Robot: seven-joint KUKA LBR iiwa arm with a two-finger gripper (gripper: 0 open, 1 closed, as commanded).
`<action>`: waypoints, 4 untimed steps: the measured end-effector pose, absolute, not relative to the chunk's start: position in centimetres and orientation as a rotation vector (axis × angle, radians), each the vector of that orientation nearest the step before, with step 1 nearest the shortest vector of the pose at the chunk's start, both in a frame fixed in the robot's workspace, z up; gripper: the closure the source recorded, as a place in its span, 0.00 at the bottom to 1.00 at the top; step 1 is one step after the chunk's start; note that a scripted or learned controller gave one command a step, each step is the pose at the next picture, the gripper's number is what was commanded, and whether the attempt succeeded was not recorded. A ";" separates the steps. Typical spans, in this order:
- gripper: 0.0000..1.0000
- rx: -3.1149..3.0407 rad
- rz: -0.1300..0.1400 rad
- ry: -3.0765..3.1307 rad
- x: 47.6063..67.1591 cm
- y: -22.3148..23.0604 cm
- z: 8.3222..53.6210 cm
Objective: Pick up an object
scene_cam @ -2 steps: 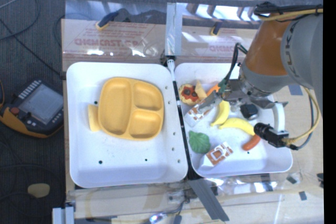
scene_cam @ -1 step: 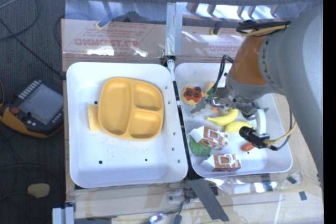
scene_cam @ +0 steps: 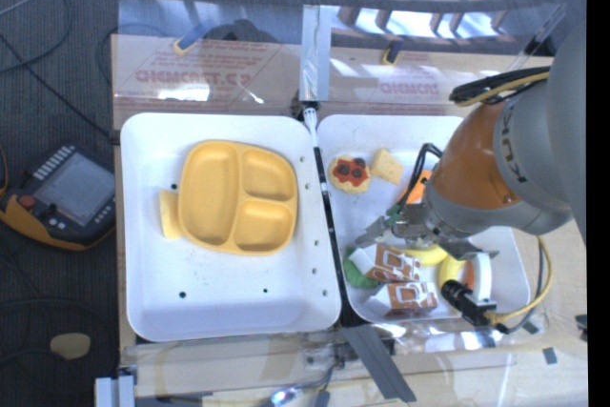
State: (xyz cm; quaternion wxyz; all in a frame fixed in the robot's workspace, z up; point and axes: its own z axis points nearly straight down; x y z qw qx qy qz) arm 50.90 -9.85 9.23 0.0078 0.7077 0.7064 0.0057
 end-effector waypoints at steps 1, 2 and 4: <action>0.00 2.182 0.024 2.232 49.2 -10.9 9.3; 0.00 2.308 0.013 2.111 56.7 -10.9 9.2; 0.00 2.312 0.004 2.113 65.3 -10.3 9.0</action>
